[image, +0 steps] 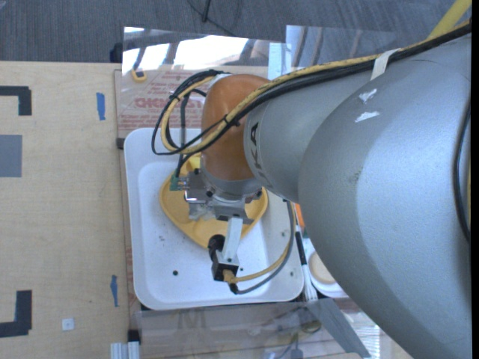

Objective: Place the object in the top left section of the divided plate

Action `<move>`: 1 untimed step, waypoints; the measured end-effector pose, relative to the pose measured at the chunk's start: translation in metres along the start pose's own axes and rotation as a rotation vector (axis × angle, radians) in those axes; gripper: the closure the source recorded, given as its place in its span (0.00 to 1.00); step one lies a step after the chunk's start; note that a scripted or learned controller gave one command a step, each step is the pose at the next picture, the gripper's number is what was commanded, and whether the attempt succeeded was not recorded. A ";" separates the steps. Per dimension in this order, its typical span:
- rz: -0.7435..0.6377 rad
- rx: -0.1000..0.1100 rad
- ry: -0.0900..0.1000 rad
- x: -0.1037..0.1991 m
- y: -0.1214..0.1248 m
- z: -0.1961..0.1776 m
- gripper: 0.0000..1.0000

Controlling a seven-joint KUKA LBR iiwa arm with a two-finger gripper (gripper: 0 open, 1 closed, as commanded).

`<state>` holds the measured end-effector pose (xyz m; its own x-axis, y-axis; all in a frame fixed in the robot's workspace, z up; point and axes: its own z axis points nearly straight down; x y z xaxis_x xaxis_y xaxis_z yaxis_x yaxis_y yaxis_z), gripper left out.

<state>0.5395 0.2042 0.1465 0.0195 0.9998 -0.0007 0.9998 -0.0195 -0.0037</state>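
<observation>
Gripper (214, 206) stood low over the yellow divided plate (169, 200) near the centre of the frame. The grey arm (374, 170) ran in from the right and covered most of the right half. The orange band (228, 126) sat directly above the wrist. Whether the gripper was open or closed could not be told, because the wrist housing hid its lower end from this angle.

The divided plate lay in the left bin (150, 275), toward that bin's upper middle. Its rim showed as a yellow crescent left of the wrist, a lobe below it and a sliver at the right. The wrist covered the plate's sections and dividers. The object could not be made out, so its position, long axis and heading could not be recorded.

A small dark speck (174, 273) was noted on the bare floor of the left bin, below the plate. Just right of that bin, at the arm's edge, an orange item (299, 214) and a pale round rim (323, 271) showed in part. The pale wooden surface (60, 200) at the left carried blue tape strips (101, 105) and black marks (22, 99). Printed cardboard (150, 99) lay just above the left bin.
</observation>
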 end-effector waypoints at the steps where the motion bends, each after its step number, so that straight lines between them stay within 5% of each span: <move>1: -0.034 -0.002 0.000 -0.013 0.004 -0.094 1.00</move>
